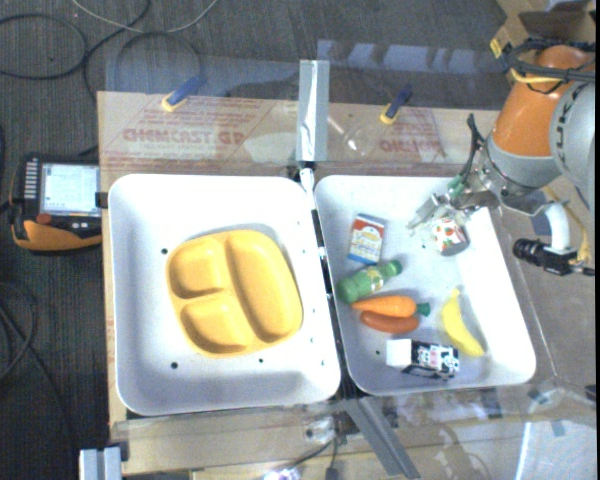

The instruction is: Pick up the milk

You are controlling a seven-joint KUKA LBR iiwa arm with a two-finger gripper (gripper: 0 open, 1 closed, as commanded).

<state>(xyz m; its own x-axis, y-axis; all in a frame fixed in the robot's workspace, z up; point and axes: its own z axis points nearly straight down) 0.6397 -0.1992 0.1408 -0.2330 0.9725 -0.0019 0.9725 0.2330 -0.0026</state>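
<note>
Milk carton (423,356) lies in the right bin (515,363); gripper (442,208) state unclear; yellow tray (235,290) in left bin (140,368).

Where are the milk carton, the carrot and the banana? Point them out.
milk carton (423,356): camera view, on its white side, near the right bin's front edge.
carrot (388,307): camera view, on the middle of its orange body.
banana (459,326): camera view, on the middle of its yellow curve.

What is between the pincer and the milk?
Nothing sits right on the straight line. The pincer is at the right bin's far end, the milk at its near edge; the banana lies just beside that path.
</note>
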